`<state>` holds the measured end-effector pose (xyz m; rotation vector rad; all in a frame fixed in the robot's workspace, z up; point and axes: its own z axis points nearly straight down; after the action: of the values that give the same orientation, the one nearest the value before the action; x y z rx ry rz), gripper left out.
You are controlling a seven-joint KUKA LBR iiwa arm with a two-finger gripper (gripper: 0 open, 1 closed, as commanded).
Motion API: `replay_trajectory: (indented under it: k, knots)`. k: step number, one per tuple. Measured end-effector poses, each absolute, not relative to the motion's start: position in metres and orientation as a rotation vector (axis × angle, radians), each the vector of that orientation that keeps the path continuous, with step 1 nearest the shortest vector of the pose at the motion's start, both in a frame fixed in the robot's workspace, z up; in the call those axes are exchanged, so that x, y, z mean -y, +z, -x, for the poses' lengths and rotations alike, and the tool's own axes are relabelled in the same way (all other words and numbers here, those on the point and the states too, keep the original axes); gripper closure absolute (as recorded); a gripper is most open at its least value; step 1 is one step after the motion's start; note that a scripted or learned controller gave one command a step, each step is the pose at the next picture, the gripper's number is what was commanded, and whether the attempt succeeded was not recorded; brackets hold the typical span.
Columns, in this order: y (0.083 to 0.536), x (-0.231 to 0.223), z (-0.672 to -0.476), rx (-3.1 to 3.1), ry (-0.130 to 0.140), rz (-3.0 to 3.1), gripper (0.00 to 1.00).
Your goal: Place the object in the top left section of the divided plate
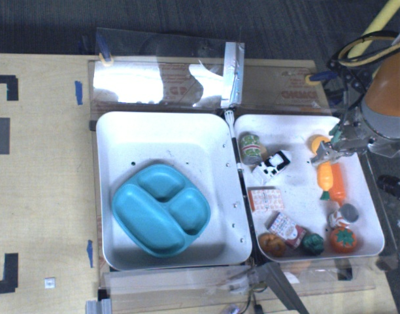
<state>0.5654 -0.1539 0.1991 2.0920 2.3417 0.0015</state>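
Hovering at the right bin's (376,241) upper right edge, the gripper (332,146) sat just above the carrot (332,182), between it and a small yellow-orange piece (317,142). You couldn't tell from this slant whether it was open or closed; nothing was visibly held. The carrot lay lengthwise near the right wall, orange top toward the gripper, so it was the likeliest target, though that was a guess. You had the plate (162,208) in the left bin (121,129), well apart from the arm, tilted so its top left section (159,179) faced the back. No object was in any section, so the task looked barely started. Other clutter you saw: a can (251,148), a cow toy (274,163), a card (265,199), a tomato (344,239). Crowding near the carrot could have spoiled a pick.
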Motion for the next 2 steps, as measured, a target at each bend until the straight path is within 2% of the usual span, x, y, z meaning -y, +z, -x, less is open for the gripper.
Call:
replay_trajectory:
  k: [1, 2]
  knots:
    - [0.087, 0.181, -0.519, -2.565, 0.003, -1.804, 1.0]
    - [0.139, 0.219, -0.481, -2.337, 0.009, -2.105, 1.0]
